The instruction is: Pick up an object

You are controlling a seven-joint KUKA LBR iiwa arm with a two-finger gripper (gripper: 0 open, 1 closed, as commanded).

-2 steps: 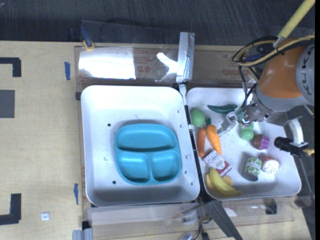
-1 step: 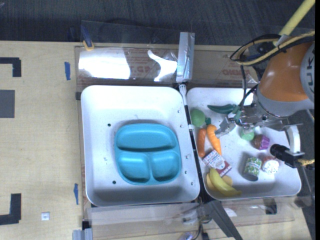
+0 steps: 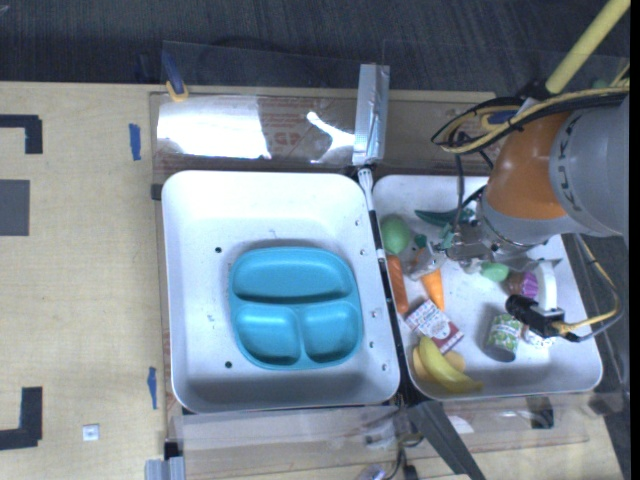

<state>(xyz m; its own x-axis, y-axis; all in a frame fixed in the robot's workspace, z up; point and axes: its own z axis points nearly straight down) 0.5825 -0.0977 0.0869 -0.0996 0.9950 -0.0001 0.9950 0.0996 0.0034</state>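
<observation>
My arm (image 3: 560, 163): grey with an orange band, reaching in from the right and hanging over the upper part of the right bin.
My gripper (image 3: 462, 243): low over the right bin's upper middle, among the toys there; whether it is open or closed, I cannot tell.
Right bin (image 3: 585, 368): shallow and white, holding all the loose objects.
Green round toy (image 3: 396, 234): near the bin's upper left wall, just left of my gripper.
Carrots (image 3: 432, 286): two orange pieces, below my gripper.
Small carton (image 3: 432, 323): red and white, below the carrots.
Banana (image 3: 443, 368): yellow, at the bin's lower left.
Small can (image 3: 505, 334): green label, lower right of centre.
Left bin (image 3: 190, 218): white, holding a divided blue tray (image 3: 295, 303) in three compartments.
Bench (image 3: 80, 268): pale wood, left of both bins.
</observation>
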